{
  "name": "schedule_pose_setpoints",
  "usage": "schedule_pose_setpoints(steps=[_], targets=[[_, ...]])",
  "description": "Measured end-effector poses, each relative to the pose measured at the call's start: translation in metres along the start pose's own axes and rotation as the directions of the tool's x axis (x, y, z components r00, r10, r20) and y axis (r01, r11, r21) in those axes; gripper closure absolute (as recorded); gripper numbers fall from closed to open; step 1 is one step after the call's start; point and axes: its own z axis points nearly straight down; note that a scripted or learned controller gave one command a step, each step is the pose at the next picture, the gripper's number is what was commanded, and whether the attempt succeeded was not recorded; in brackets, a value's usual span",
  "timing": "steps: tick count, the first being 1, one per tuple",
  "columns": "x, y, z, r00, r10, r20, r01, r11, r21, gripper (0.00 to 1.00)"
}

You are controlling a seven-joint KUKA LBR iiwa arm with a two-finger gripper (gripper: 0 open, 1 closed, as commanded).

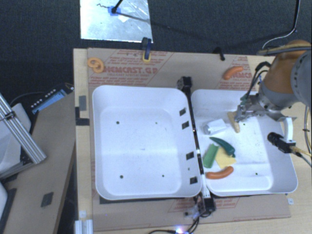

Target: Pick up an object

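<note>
Tan wedge (pixel 236 126) sits upper-middle of the right bin (pixel 282 179), directly under the gripper (pixel 241 113) — finger state, cannot tell. Likely light, stiff, smooth plastic — you'd grip across its narrow sides, mid-length.

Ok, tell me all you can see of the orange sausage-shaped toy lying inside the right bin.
The orange sausage-shaped toy looks like smooth plastic: a short, slightly curved rod with rounded ends. It lies flat, roughly lengthwise left to right, on the floor of the right white bin, near its front wall. Its upper side seems to touch the yellow piece just behind it. The gripper is well away, toward the bin's back.
</note>
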Motion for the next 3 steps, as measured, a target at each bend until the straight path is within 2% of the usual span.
schedule_pose_setpoints(steps=[1,2,3], targets=[[0.031,0.058,-0.197,1.000,-0.002,0.001,0.002,1.000,-0.002,1.00],[0.045,0.059,-0.346,1.000,0.000,0.000,0.000,1.000,0.001,1.00],[-0.012,0.057,-0.335,1.000,0.010,0.000,-0.010,1.000,0.018,1.00]])
